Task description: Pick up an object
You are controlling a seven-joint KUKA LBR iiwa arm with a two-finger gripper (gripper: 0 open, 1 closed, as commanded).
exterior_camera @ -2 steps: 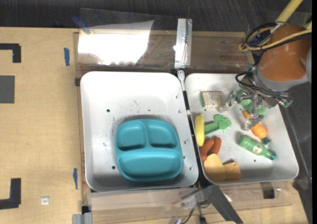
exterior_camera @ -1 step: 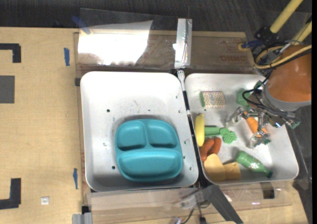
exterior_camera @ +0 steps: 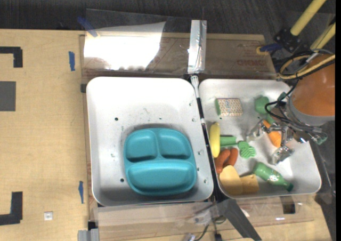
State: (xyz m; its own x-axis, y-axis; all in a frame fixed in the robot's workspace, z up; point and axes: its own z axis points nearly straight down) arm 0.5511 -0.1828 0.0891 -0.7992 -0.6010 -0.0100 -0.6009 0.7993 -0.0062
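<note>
End effector low in right bin, orange toy at its fingers; grip state can't tell. Bin's right wall close behind it. Green toys, yellow banana crowd left; bare floor above.

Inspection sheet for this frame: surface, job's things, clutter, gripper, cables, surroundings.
Surface: two white bins side by side, left bin and right bin.
Job's things: in the right bin, toy foods, including a yellow banana, a green bottle and a patterned block.
Clutter: a teal divided tray in the left bin.
Gripper: gripper low inside the right bin, by an orange piece.
Cables: black cable looped at the wrist.
Surroundings: clear panel behind the bins; wooden board at left.
</note>
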